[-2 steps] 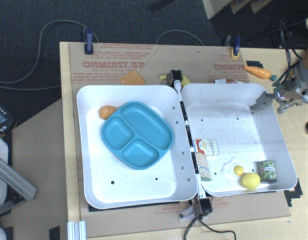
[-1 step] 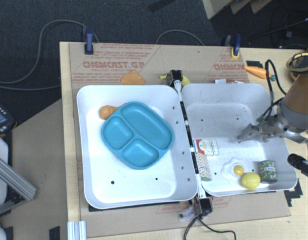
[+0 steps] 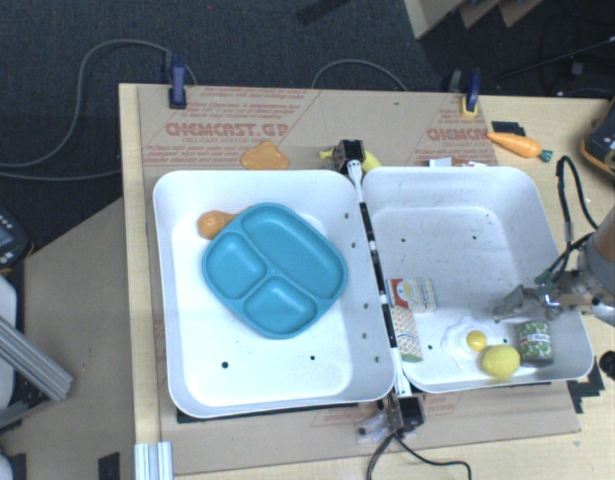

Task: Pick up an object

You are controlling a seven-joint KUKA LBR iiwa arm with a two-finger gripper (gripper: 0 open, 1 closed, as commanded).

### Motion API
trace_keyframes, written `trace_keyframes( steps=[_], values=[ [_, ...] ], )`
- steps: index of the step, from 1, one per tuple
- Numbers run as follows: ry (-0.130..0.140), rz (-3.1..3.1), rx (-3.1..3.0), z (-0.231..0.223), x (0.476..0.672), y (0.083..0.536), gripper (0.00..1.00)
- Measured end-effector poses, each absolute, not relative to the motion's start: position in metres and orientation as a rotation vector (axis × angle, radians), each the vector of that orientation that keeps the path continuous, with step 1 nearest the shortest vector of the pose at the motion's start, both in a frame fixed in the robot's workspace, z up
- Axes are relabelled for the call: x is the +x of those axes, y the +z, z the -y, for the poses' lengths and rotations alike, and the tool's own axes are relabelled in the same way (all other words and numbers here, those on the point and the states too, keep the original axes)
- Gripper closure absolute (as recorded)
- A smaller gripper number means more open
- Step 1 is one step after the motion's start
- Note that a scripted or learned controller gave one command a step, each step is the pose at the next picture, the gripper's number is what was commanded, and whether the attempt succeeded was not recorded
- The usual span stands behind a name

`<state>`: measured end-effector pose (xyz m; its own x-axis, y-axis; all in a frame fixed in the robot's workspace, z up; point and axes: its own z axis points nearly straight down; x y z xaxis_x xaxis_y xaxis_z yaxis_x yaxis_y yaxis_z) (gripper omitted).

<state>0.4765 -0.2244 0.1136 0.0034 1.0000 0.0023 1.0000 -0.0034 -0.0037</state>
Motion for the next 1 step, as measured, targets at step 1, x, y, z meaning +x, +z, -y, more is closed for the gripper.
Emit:
trace_keyframes(
  steps=[1],
  values=[
    [-0.007,2.234,-2.216,0.1851,0.5717,0.1032,0.0]
  ],
)
